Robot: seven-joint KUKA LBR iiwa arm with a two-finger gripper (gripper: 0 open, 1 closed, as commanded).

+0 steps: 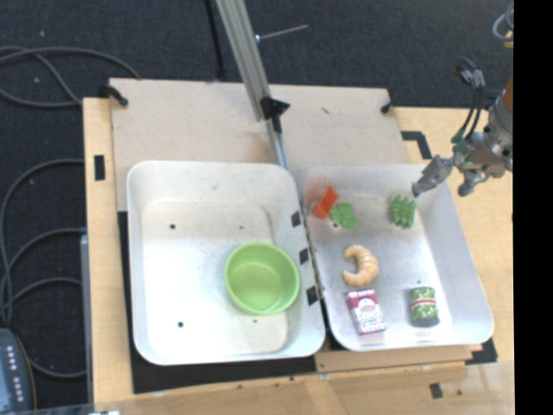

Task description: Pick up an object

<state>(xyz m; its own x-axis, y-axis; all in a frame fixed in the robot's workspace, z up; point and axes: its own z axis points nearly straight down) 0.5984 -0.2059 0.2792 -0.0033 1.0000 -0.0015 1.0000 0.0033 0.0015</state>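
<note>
At the far right corner of the right bin (467, 258), the gripper (449, 178) hangs with its 2 fingers spread apart and nothing between them: 1 grey finger (429, 178) slants down toward the bin floor, the other sits just past the rim. Just beside that lower fingertip, toward the bin's centre and a little nearer the front, lies the green studded toy (402, 210), the closest thing to grasp; it stands apart from the finger, not touching. Its longer side seems to run front to back. Farther out sit a small green piece (344, 216) touching an orange block (326, 202), a croissant (360, 265) mid-bin, and a red carton (366, 310) and green can (422, 306) along the front edge. The left bin (173, 232) holds a green bowl (262, 278), well apart from the arm.
</note>
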